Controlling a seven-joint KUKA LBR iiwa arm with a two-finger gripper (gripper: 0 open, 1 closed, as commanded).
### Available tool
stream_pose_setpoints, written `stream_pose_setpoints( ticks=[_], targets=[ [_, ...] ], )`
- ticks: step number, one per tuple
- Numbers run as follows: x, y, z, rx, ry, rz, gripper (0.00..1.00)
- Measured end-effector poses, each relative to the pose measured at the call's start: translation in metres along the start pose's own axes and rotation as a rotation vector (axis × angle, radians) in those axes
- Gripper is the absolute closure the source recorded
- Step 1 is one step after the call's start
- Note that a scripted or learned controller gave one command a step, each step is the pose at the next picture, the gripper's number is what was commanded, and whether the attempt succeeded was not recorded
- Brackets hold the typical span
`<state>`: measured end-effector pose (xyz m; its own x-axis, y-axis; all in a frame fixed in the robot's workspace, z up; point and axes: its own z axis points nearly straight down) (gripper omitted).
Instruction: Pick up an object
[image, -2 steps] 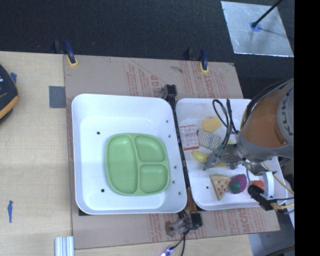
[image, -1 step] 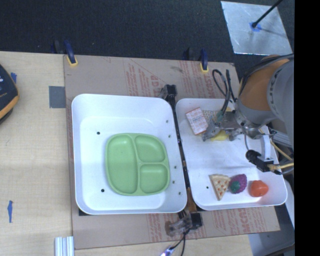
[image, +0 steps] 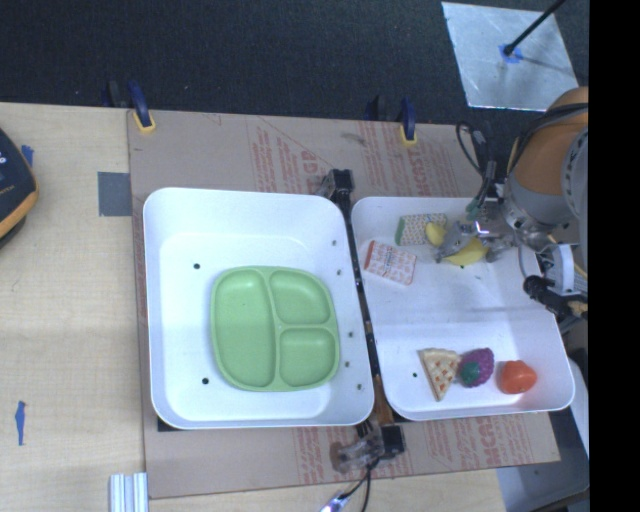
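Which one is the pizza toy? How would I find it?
Look in the right-hand white bin, along its near edge. Three toys sit in a row there; the pizza slice is the leftmost, a tan triangle beside the purple toy and the red-orange toy.

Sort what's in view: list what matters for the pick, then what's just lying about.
For the pick:
hand
banana, at the hand
right bin

Lying about:
green divided plate
left bin
pizza slice
purple grapes
tomato
small packet
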<state>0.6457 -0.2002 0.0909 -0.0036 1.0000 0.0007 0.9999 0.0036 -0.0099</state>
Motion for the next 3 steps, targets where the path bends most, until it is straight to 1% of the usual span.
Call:
stream_pose_setpoints(
  ticks=[1, 2, 3],
  targets=[
    [0.034, 0.005, 0.002, 0.017, 0.001, 0.0, 0.0],
    [0.041, 0.005, 0.002, 0.018, 0.0, 0.0, 0.0],
    [0.027, 0.006, 0.002, 0.017, 0.003, -0.001, 0.0]
  ],
)
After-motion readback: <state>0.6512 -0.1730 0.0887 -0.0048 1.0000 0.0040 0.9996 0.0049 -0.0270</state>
